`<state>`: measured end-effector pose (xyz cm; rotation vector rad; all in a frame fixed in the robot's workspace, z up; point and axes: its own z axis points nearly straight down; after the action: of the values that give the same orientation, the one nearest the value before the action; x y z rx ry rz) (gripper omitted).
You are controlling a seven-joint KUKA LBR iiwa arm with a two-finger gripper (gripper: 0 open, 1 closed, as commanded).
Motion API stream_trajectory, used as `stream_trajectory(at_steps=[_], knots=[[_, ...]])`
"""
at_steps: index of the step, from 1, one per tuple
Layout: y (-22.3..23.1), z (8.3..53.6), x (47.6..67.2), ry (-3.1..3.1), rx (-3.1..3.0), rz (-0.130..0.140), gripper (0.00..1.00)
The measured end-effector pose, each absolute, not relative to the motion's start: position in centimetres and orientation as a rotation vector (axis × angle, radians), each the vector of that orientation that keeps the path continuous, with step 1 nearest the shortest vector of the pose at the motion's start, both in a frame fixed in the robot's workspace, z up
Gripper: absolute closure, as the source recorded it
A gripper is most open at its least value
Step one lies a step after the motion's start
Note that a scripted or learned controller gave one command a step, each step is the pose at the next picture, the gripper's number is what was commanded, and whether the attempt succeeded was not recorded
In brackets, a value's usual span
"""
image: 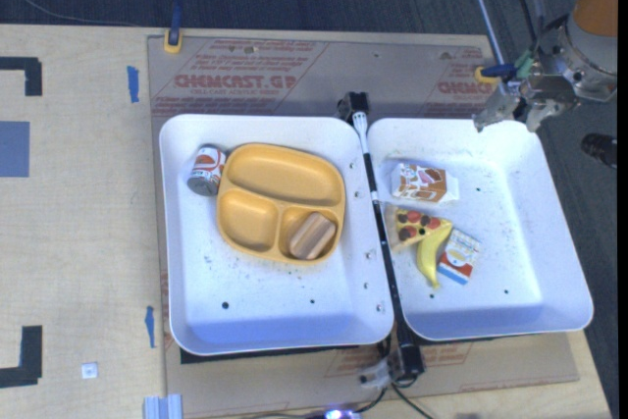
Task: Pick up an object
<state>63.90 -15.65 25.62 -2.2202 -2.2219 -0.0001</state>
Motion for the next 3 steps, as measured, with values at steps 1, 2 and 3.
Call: stream_trajectory(at_steps=[1, 2, 3], knots=[[-12.4, 10.9, 59.9, -2.223, -2.223, -0.002, 0.0], [-11.0, 8.9, 55.0, -2.23, -2.233, -0.01, 0.0], [-12.0, 8.9, 49.9, -2.232, -2.231, -0.012, 0.0]])
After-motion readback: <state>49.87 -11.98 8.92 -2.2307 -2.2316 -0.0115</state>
